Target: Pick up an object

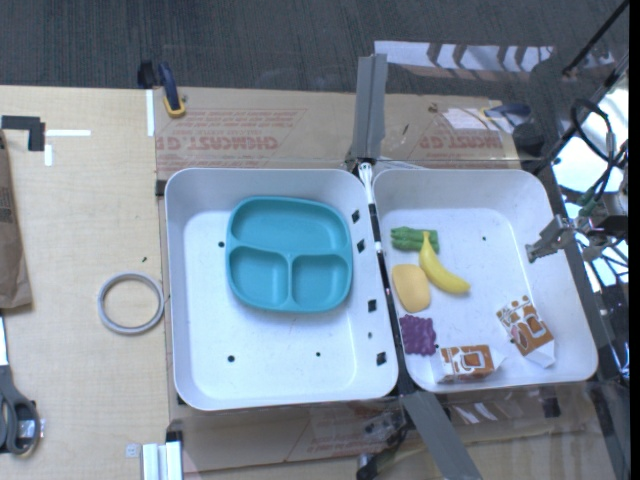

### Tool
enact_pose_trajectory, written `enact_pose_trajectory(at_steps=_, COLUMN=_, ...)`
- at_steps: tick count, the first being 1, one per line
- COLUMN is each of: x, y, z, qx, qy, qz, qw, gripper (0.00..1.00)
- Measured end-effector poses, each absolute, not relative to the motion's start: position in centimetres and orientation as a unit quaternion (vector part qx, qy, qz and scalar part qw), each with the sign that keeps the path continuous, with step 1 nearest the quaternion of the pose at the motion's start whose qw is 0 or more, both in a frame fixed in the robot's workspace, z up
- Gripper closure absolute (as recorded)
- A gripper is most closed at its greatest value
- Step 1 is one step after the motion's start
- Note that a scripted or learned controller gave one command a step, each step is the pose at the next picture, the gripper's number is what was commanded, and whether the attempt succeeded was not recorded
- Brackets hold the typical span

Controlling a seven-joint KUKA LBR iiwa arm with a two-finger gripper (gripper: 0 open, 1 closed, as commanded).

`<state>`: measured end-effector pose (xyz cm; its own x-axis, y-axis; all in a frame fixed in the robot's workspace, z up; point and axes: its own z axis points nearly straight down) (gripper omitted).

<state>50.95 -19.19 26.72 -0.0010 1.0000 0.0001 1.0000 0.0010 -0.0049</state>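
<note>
The right bin (490,200) holds several small items. A green vegetable toy (408,237) lies beside a yellow banana (441,267). Just below them sits a yellow oval fruit (411,287), then a bunch of purple grapes (418,335). Two orange-and-white cartons lie near the front: one (467,362) by the front wall, the other (525,327) toward the right wall. In the left bin (200,348) a teal divided plate (290,255) rests flat.
On the wooden bench to the left lie a tape ring (131,301) and scissors (15,423). A blue and yellow clamp (170,90) sits at the back. Cables and a metal bracket (553,238) crowd the right bin's right wall.
</note>
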Motion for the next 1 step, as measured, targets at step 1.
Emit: enact_pose_trajectory(at_steps=1, x=53.07, y=-20.04, z=22.90, qx=-0.692, qy=-0.721, qz=0.0016, qw=0.002, gripper=0.00)
